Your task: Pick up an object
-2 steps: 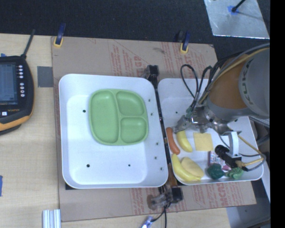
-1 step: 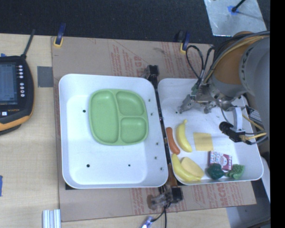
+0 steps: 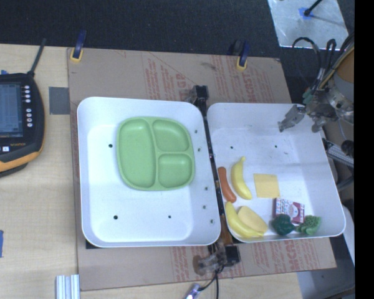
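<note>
Camera view: fixed overhead, slanted, both bins in frame.
Bench: brown cardboard sheet under both bins, clamped at the far edge.
Left white shallow plastic bin: holds a pale green three-compartment plastic plate, lying flat, toward the far half of the bin.
Right white shallow plastic bin: holds all loose objects, grouped in the near half.
Orange-red toy sausage: lying lengthwise near the left wall of the right bin.
Small yellow toy banana: just beside the sausage, on its right.
Flat yellow square cheese slice: right of the small banana, apart from it.
Large yellow toy banana: near front-left corner of the right bin — below the sausage.
Red and white small carton: below the cheese slice, near the front wall.
Dark green toy broccoli pieces: just beside the carton, at the front wall.
Two-finger grey metal gripper: over the far right part of the right bin, well apart from every object — nothing between the fingers.
Jaw state: cannot tell, too small and blurred.
Handheld orange and black control pendant: on the bench left of the left bin.
</note>
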You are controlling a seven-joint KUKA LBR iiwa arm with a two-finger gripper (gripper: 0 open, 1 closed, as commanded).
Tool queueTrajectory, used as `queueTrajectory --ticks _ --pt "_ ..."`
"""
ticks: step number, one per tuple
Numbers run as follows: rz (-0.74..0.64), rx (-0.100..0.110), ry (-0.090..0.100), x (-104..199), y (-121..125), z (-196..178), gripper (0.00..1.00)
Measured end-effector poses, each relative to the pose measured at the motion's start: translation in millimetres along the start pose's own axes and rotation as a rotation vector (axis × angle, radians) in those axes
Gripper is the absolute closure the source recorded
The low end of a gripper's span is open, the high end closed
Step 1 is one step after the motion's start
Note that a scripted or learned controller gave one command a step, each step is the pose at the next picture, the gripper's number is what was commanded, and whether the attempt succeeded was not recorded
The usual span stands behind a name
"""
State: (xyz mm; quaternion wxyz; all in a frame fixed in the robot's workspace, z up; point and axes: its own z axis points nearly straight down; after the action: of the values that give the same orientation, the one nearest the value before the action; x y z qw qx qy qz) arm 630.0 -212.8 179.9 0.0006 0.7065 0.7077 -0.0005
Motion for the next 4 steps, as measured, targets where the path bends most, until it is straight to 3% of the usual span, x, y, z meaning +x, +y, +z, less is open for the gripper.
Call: queueTrajectory --ticks 1,2,3,4 --pt "-0.005 0.002 0.001 0.4 0.0 -9.5 1.00" --pt "-0.002 0.001 0.002 0.7 26.4 -8.5 1.00" --pt "-0.003 0.002 0.002 0.9 26.4 -8.5 0.00" --pt "-0.007 0.001 0.000 0.5 26.8 -19.4 1.00"
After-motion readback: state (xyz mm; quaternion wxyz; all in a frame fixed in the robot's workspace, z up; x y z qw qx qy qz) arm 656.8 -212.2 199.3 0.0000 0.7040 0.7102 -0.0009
